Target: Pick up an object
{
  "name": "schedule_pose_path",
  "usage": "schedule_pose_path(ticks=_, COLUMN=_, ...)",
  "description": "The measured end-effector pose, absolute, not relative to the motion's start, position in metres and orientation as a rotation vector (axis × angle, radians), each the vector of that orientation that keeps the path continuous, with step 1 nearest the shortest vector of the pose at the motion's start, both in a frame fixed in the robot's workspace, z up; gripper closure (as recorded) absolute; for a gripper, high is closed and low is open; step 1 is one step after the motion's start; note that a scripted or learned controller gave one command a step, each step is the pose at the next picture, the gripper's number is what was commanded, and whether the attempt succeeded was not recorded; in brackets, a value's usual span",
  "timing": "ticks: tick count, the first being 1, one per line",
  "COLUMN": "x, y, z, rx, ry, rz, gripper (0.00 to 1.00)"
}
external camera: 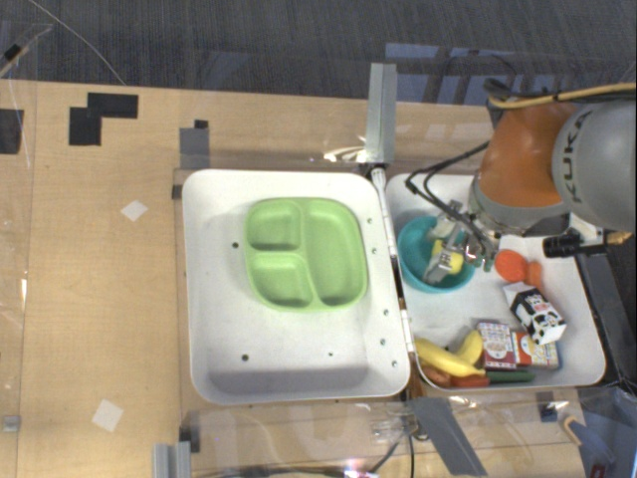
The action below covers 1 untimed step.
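Bananas [445,358], yellow and curved, lie at the right bin's [587,361] near wall beside a red box [498,347]. Beyond them sits a teal bowl [423,257]; the gripper [445,259] hangs inside it, its opening impossible to tell.

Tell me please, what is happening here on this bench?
A grey robot arm reaches in from the right, and its gripper is down inside a blue bowl in the right bin. That bin also contains a banana, an orange ball and some small boxes. The left bin holds a green divided tray. I cannot tell if the gripper has grasped anything yet.
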State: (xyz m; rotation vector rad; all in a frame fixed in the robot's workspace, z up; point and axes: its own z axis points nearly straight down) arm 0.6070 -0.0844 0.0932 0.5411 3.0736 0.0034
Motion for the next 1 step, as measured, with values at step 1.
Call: schedule_pose_path(ticks=1, x=0.6026, y=-0.0832, z=0.0938, rx=0.872, ry=3.007, rz=0.004, gripper=0.0)
